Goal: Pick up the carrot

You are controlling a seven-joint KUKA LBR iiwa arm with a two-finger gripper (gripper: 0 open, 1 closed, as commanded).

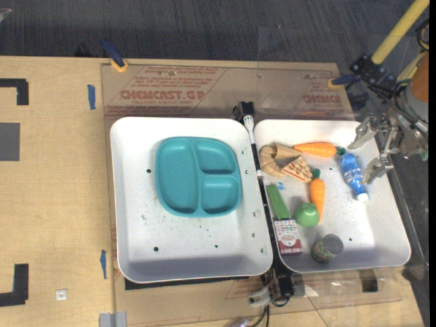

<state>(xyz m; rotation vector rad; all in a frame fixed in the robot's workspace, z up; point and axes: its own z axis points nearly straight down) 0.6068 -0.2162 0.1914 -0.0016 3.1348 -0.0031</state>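
Note:
Two orange carrots lie in the right bin (392,216). One carrot (314,149) lies crosswise near the bin's back, its green end pointing right. The other carrot (317,192) lies lengthwise at mid-bin, green top toward the back. My gripper (368,152) hangs over the bin's right back part, open, with one finger (359,136) nearer the back and the other finger (377,168) nearer the front. Nothing sits between them. The crosswise carrot's tip is a short way left of the gripper. A blue bottle (351,174) lies just left of the front finger.
The right bin also holds a cone and pizza slice toy (283,161), a green stick (277,199), a green apple (307,214), a red-and-white carton (288,236) and a grey can (328,248). The left bin (129,203) holds a teal divided plate (199,176).

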